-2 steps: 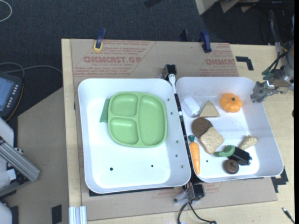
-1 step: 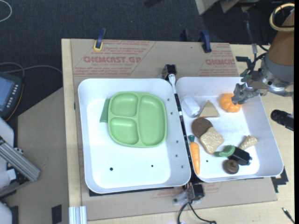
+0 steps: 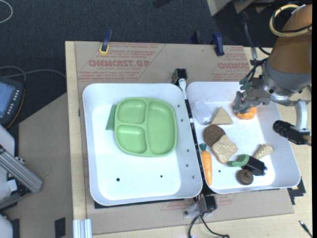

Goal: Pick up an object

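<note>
Right of frame centre: grey two-finger gripper [image 3: 244, 104] directly over small round orange object [image 3: 247, 114], touching it; finger spread impossible to tell.

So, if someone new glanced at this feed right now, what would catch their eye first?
Probably the green divided plate, alone in the left bin. Next, the gripper lowered over an orange object at the back of the right bin, where the small food items cluster, a carrot among them.
</note>
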You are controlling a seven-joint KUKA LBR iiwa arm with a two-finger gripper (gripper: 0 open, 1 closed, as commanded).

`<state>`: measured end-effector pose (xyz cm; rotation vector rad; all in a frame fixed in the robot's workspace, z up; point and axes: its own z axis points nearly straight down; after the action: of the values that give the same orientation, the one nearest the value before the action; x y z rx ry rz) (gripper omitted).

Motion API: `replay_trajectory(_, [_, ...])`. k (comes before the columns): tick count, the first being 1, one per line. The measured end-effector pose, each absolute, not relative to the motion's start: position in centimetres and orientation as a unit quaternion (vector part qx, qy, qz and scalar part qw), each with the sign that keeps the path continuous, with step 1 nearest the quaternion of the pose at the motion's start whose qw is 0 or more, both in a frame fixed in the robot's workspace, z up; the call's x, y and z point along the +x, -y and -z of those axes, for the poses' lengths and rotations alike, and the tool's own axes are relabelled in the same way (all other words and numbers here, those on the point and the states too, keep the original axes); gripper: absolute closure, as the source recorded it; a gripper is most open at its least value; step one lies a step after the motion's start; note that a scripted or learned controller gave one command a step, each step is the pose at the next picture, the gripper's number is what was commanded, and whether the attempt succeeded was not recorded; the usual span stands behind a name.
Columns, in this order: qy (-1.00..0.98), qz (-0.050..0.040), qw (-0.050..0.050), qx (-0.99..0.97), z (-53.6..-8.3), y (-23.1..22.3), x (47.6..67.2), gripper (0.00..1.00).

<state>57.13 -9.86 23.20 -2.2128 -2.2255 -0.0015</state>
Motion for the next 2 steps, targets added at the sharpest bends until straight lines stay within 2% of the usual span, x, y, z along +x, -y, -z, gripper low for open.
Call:
replay_trajectory(1, [0.708,-0.0005,0.002,-0.706,-21.5,8.1,57.1,1.00])
replay_trajectory(2, [0.707,0.0012,-0.002,-0.707,-23.5,8.3,57.6,1.00])
